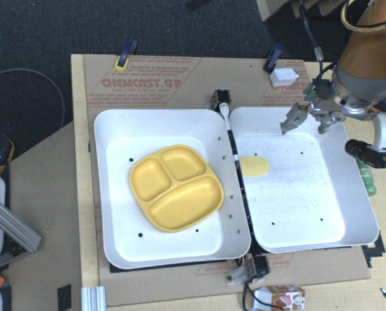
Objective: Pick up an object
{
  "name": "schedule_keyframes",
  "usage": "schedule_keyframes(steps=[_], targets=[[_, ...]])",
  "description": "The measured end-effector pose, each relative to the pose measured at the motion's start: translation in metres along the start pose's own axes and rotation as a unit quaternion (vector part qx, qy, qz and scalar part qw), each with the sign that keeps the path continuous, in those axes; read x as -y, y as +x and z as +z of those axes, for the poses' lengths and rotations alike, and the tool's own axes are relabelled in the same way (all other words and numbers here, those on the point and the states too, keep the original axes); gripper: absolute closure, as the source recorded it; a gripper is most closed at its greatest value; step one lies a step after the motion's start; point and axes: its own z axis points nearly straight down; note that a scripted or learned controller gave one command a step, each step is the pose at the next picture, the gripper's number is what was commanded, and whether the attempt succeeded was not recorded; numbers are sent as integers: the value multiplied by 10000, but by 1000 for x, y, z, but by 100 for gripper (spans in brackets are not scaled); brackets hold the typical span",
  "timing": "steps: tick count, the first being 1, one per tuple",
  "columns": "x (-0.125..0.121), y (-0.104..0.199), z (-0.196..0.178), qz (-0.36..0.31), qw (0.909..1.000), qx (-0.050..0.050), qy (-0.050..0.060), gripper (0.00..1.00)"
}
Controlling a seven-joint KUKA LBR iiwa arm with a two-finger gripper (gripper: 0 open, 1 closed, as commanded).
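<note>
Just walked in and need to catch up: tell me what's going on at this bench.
A grey robot arm reaches in from the right, its gripper poised over the far end of the right bin with fingers spread and nothing between them. A small yellow piece lies in that bin by its left wall, apart from the gripper. The left bin holds a yellow divided plate, lying flat and untouched. Nothing has been picked up yet.

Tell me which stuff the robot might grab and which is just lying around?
For the job:
pincer
yellow divided tray in the left bin
small yellow piece in the right bin

Just lying about:
blue clamps
cardboard sheet
white block
</note>
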Motion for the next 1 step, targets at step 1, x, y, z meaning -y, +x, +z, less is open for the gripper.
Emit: schedule_keyframes(steps=[1], targets=[[50, 48, -202, -26, 10000, 9, -75, 0]])
